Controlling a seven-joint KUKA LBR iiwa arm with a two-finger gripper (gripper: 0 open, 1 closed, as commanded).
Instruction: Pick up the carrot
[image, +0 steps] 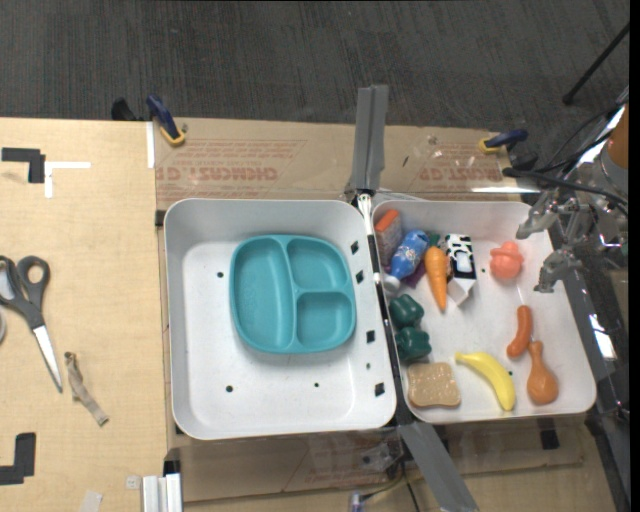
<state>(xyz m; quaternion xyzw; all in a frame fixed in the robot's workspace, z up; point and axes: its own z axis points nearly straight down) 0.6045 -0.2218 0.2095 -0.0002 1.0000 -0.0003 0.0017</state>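
The tool (556, 240) hangs at the right edge of the right bin (480, 210), a metallic cluster with two dark finger-like prongs pointing left and down over the bin's rim. Whether it is spread or pressed together cannot be told from this slanted look (cables and brackets crowd it), and nothing shows between its tips.

The carrot (437, 277) lies well to the left of the tool, in the left half of that same bin. It is orange, tapered, with its thick end up toward the far wall and its thin tip pointing toward the near side, slightly tilted. Just beyond it from the tool lies a blue-and-white bottle (407, 254); on its nearer side, touching or almost touching it, stands a black-and-white carton (459, 266).

Between the carton and the tool sits a pinkish-orange round fruit (506, 260), the closest object to the tool. Below the tool, nearer the front wall, lie a sausage (519, 331) and a brown drumstick (540, 376), then a banana (489, 377) and a slice of bread (433, 385) farther left. Two dark green pieces (408, 326) rest below the carrot.

Farthest from the tool, the left bin (200, 400) holds a teal divided plate (294, 294); scissors (33, 310) lie on the surface (80, 250) beyond.
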